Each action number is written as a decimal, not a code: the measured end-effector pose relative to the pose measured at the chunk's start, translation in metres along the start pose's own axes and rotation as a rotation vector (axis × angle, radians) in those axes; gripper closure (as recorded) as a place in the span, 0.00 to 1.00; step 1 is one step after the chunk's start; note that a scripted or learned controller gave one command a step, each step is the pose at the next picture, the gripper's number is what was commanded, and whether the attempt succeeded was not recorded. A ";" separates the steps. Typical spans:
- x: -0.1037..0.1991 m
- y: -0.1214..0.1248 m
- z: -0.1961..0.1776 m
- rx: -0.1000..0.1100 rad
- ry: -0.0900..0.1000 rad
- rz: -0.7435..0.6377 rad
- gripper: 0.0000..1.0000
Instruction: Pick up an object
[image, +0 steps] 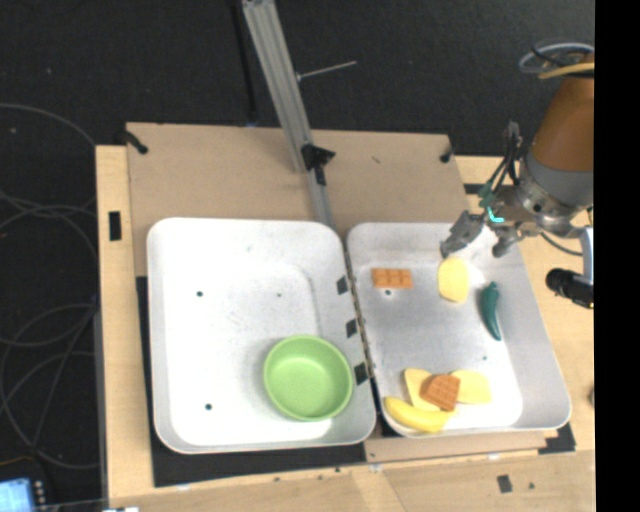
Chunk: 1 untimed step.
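Observation:
My gripper (483, 240) hangs over the far right part of the right bin (400, 330), its two fingers spread open with nothing between them. Just below and left of it lies a pale yellow rounded piece (454, 280). A dark green pepper-like piece (491, 310) lies to the right of that. An orange waffle-like block (391, 278) sits near the bin's left side. At the front of the bin are a banana (414, 415), a brown cracker-like piece (439, 391) and a yellow slice (473, 388), bunched together.
The left bin (220, 290) holds a green bowl (308, 376) at its front right. A slanted metal pole (285, 90) rises behind the bins. The arm's orange band (566, 125) is at the upper right.

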<state>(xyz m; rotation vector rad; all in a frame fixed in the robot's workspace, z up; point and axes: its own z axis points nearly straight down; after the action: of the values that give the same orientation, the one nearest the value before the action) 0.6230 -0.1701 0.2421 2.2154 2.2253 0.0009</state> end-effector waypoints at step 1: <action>-0.002 0.002 0.042 0.004 -0.003 0.004 0.00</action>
<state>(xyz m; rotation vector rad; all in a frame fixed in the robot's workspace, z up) 0.6246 -0.1724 0.2000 2.2204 2.2213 -0.0065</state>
